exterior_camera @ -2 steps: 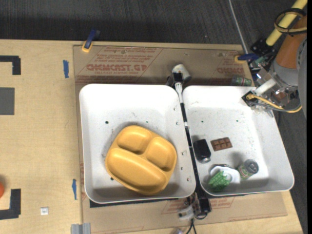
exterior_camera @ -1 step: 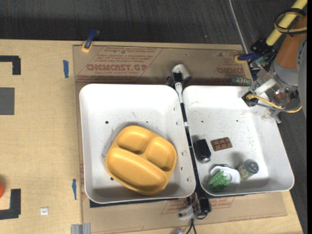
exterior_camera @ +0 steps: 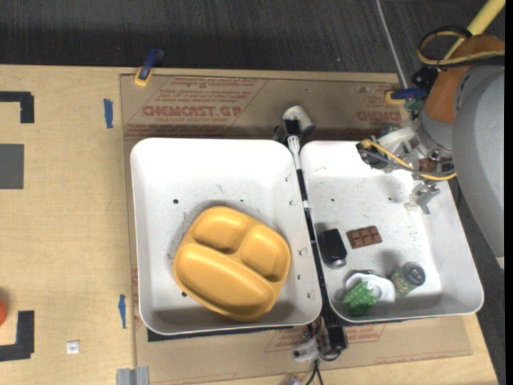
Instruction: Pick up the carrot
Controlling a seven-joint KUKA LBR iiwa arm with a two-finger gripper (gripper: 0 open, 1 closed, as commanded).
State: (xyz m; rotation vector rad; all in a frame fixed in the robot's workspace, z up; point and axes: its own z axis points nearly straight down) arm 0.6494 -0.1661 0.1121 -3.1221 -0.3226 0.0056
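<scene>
My gripper (exterior_camera: 422, 194) hangs over the far right part of the right bin (exterior_camera: 457, 239), with the grey arm and its orange band behind it at the view's right edge. Nothing shows between its tips. In the right bin's near half lie a small black block (exterior_camera: 332, 245), a brown chocolate-bar piece (exterior_camera: 365, 237), a green and white item (exterior_camera: 365, 292) and a small round tin (exterior_camera: 410, 277). A large yellow bread-shaped object (exterior_camera: 232, 261) fills the near middle of the left bin (exterior_camera: 160, 175).
The two bins meet at a dark divider (exterior_camera: 304, 207). A cardboard sheet (exterior_camera: 200, 103) lies under them on the wooden bench. A small red-orange spot (exterior_camera: 2, 313) sits at the far left edge of the bench, outside the bins.
</scene>
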